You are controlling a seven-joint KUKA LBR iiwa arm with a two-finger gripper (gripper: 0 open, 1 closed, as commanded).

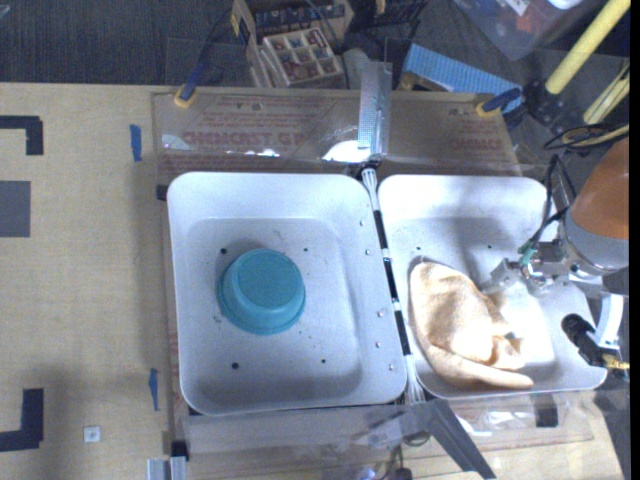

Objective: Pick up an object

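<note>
The tan cloth [462, 326] lies crumpled in the right bin [440, 200], long axis running 11 to 5 o'clock; the gripper [527, 271] hovers at its 2 o'clock edge; whether its fingers are parted, I cannot tell.

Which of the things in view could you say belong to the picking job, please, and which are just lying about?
Part of the job:
- blue bowl, upside down in the left bin
- beige cloth, crumpled in the right bin
- pincer, beside the cloth

Just lying about:
- wooden box beyond the bins
- blue tape on the bench
</note>
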